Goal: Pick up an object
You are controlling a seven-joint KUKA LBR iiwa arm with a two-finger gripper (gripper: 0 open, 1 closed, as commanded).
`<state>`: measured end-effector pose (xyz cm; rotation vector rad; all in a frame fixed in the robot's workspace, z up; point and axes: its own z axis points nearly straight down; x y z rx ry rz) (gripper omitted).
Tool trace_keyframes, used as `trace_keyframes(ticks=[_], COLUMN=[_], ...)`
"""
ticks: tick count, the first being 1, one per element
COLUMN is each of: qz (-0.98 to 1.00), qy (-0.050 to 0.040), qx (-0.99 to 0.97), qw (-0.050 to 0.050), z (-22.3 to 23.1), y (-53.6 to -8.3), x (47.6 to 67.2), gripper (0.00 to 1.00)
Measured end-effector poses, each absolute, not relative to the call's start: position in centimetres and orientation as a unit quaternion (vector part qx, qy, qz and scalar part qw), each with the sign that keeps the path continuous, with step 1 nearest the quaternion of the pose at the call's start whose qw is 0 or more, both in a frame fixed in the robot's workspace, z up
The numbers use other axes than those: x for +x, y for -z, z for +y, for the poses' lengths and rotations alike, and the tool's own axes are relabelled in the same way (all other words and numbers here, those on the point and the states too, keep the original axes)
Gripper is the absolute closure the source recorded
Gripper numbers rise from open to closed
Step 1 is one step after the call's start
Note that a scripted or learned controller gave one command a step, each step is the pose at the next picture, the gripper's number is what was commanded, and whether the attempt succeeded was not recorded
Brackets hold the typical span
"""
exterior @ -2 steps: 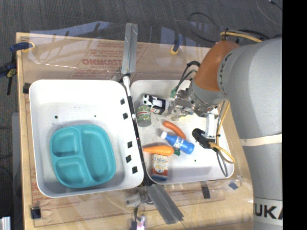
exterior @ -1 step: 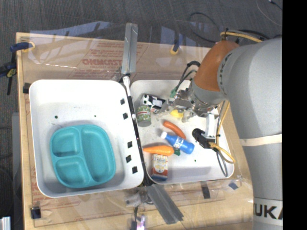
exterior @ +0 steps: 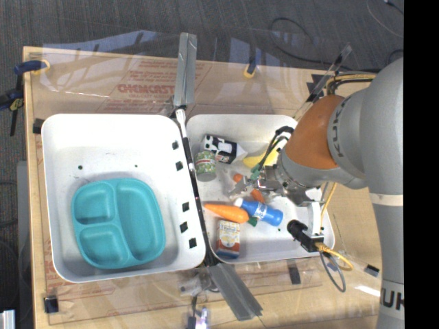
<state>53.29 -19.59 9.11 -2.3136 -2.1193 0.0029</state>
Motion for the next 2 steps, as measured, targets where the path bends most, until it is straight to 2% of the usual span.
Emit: trace_keyframes(ticks=[1,2], qz=[-0.677,-0.616], qy=[-0.0013,-0.0009], qx=[-0.736,-0.787], qw=[0.002,0.000], z=[-19.6,-16.7], y=[-10.1,-19.8], x=[53.3,53.4], gripper=[1.00,1.00])
